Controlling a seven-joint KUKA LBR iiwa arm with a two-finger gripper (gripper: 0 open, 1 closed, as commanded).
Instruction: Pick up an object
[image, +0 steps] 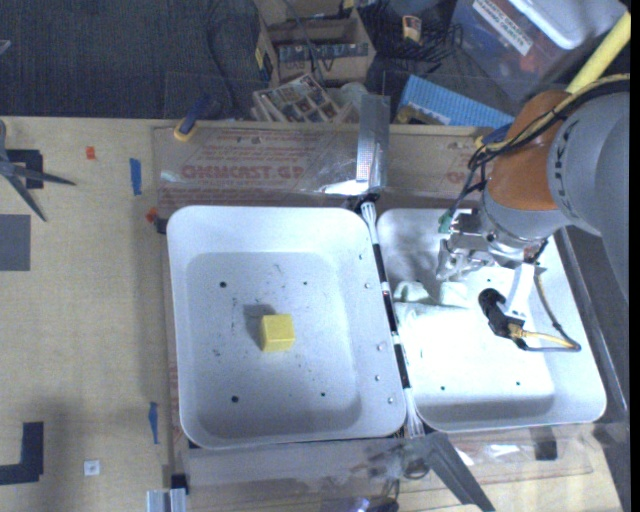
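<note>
A yellow block lies near the middle of the left bin, by itself. The gripper hangs low over the far left part of the right bin, under the arm's orange band. A small pale greenish object rests on the right bin's floor just left of and below the gripper, close to the wall between the bins. Glare on the bin floor blurs the object's outline. Nothing can be made out as held in the gripper.
A black cable fitting with yellow wires dangles from the wrist over the right bin. A metal divider post stands behind the joint of the bins. Clutter and boxes sit beyond the bench's far edge.
</note>
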